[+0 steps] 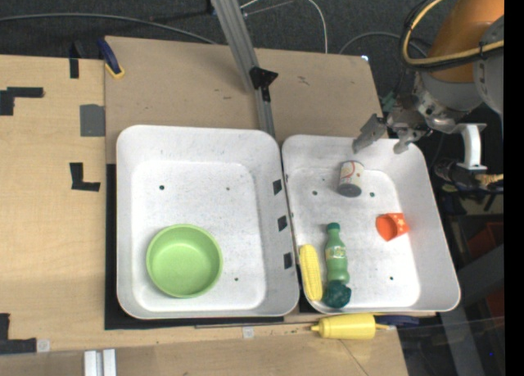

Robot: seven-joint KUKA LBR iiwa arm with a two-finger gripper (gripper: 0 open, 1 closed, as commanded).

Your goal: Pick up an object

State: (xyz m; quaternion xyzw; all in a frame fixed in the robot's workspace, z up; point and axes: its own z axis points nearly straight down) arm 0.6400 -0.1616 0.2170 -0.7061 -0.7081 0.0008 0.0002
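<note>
**Small cup and other toys sit in the right bin**

The small cup (350,178) sits near the top of the right bin (426,280). It is white and grey. An orange toy (391,226) is lower and off to the right of it. A green bottle (334,254) lies near the bottom of the same bin. A yellow corn cob (310,271) lies just beside the bottle, along the bin's left wall. A dark green lump (336,294) is at the foot of the bottle.

A green bowl (184,260) sits in the left bin (196,141). A yellow bottle (347,327) lies on the table (180,79), just below the right bin.

The end effector (385,133) is above the top edge of the right bin. Its two fingers are spread apart and hold nothing.
</note>
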